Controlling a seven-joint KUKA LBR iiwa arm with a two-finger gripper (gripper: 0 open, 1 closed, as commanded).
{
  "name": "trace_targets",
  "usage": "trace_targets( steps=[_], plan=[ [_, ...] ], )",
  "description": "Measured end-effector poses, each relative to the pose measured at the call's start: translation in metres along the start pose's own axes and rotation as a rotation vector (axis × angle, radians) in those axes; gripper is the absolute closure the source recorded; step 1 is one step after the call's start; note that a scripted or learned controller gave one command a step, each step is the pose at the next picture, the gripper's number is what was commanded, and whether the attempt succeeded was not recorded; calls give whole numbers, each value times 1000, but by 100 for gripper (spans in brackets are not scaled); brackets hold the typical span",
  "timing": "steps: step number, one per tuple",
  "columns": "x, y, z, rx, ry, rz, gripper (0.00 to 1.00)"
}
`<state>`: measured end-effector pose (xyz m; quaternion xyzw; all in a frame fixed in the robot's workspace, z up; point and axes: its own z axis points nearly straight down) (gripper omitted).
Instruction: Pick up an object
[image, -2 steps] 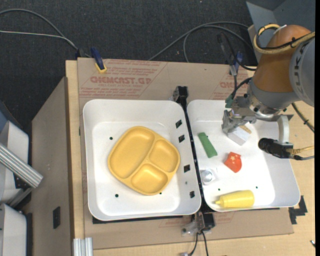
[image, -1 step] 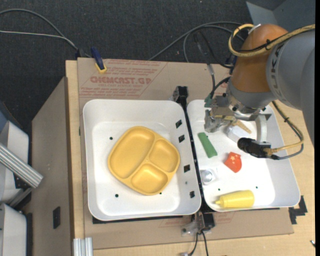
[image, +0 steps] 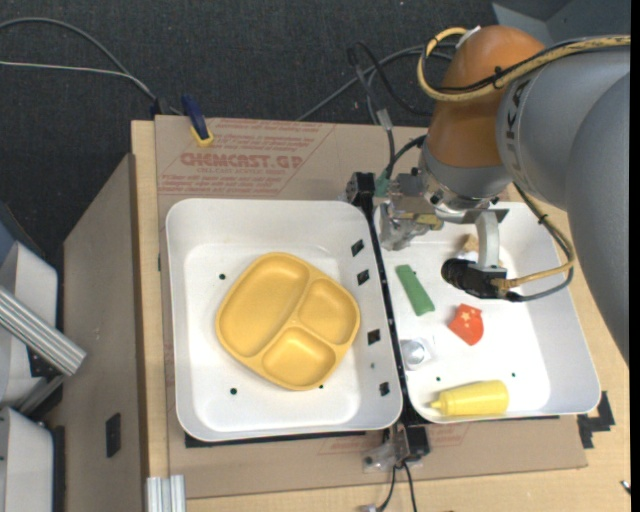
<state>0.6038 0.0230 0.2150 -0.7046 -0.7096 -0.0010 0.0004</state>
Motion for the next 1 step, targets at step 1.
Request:
trace_targets(
  steps=[1],
  plan=[
    [52,14,6,1,-1,2,100]
  ],
)
